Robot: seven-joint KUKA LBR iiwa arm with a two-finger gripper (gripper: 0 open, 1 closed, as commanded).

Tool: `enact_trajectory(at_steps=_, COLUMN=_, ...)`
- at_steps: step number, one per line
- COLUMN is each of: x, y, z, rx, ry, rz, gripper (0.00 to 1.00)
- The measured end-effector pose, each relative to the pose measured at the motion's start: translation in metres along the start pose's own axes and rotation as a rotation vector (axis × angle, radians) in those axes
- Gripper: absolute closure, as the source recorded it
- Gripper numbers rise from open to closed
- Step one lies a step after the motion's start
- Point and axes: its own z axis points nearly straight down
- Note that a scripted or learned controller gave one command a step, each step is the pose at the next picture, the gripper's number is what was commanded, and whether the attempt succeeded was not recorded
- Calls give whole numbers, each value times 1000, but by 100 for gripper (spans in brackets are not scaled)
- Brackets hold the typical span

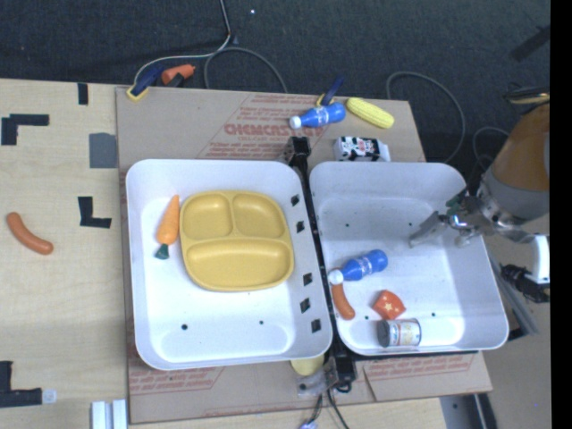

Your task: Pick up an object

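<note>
The right bin [402,186] holds a blue bottle with a white cap [362,264], lying on its side near the middle. An orange sausage [343,302], a small red-orange piece [389,305] and a tin can [399,332] lie toward the bin's front edge. My gripper [422,237] reaches in from the right over the bin's bare upper part. It points left and down, up and to the right of the blue bottle and apart from it. Nothing is seen held in it.
The left bin [152,266] holds a yellow divided plate [237,239] and a carrot [168,220]. Behind the bins lie a second blue bottle [319,116], a yellow corn cob [369,112] and a black-and-white item [361,148]. A sausage [29,233] lies on the bench at far left.
</note>
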Motion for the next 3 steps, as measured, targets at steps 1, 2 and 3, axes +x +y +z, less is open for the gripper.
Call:
enact_trajectory(at_steps=1, x=65, y=-79, z=38, rx=16, ry=12, rz=0, gripper=0)
enact_trajectory(at_steps=2, x=63, y=-76, z=27, rx=11, ry=8, rz=0, gripper=100)
enact_trajectory(at_steps=3, x=133, y=-35, z=42, rx=5, ry=5, rz=-6, gripper=100)
